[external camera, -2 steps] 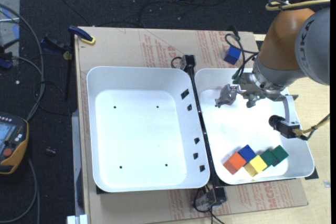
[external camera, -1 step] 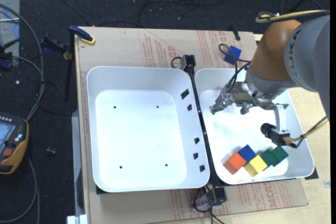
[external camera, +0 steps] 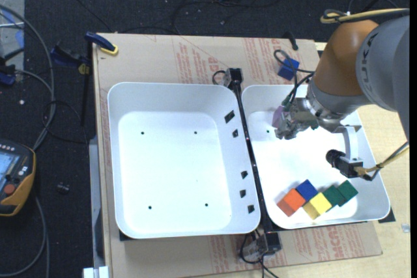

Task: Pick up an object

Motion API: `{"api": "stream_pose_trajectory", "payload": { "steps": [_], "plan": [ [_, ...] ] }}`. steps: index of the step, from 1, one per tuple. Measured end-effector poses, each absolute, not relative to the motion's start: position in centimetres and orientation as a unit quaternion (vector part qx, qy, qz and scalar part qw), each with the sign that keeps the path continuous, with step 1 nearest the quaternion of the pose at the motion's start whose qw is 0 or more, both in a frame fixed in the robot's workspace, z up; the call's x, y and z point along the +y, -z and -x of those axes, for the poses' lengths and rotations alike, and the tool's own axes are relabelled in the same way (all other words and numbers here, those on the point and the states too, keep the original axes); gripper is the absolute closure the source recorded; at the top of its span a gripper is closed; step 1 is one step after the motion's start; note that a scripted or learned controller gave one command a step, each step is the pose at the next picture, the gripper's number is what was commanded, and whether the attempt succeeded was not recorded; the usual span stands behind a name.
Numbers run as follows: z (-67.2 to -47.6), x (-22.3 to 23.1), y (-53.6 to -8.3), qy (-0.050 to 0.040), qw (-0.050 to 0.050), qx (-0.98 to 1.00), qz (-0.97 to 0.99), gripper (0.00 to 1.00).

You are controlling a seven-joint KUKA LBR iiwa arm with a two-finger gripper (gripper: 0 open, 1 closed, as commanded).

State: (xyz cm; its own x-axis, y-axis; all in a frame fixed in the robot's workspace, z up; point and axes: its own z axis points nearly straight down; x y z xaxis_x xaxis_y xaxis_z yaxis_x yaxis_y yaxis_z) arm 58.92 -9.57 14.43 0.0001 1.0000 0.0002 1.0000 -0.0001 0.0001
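My gripper (external camera: 287,127) hangs over the upper left part of the right bin (external camera: 374,202), below the grey arm with its orange band (external camera: 345,52). A small mauve piece (external camera: 279,116) shows against the gripper's left side; whether it is gripped or just lies beside it is unclear. Low in the same bin, well below the gripper, a row of blocks lies close together: orange (external camera: 291,202), blue (external camera: 305,191), yellow (external camera: 320,204) and green (external camera: 341,194).
The left bin (external camera: 117,140) stands beside the right one, with a black divider strip (external camera: 247,153) between them. A black fitting on a cable (external camera: 341,162) hangs over the right bin's right side. A blue clamp (external camera: 288,66) sits on the bench behind it.
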Motion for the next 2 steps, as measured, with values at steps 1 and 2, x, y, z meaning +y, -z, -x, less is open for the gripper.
{"api": "stream_pose_trajectory", "payload": {
  "steps": [1,2],
  "plan": [
    [-59.06,-9.37,-20.71,0.0017,-0.002,-0.707,0.707,1.0],
    [-59.08,-9.37,-21.27,0.0001,0.0,-0.707,0.707,1.0]
  ]
}}
